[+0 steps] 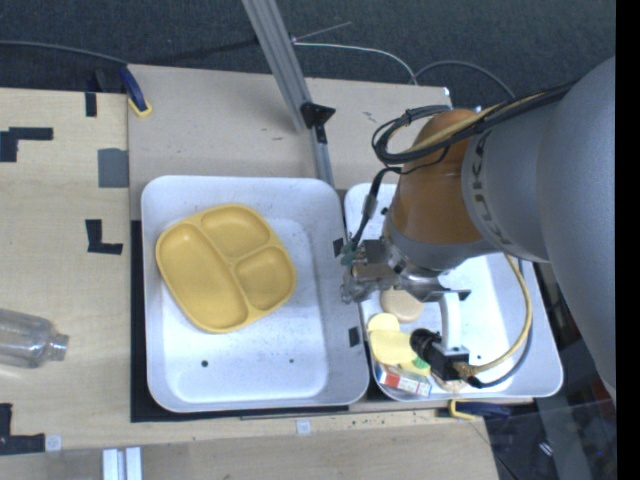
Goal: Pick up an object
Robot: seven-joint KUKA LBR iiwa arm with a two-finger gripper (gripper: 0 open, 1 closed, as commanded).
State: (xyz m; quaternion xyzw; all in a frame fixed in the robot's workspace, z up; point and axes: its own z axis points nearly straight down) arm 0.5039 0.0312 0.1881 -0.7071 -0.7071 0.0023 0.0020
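Pale wooden bench (60,268) stands on dark carpet (120,13).

Fixed overhead camera, slanted down on both bins (150,268).

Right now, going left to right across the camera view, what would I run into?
Clear plastic bottle → yellow divided plate in the left bin → pale yellow object in the right bin, under the arm.
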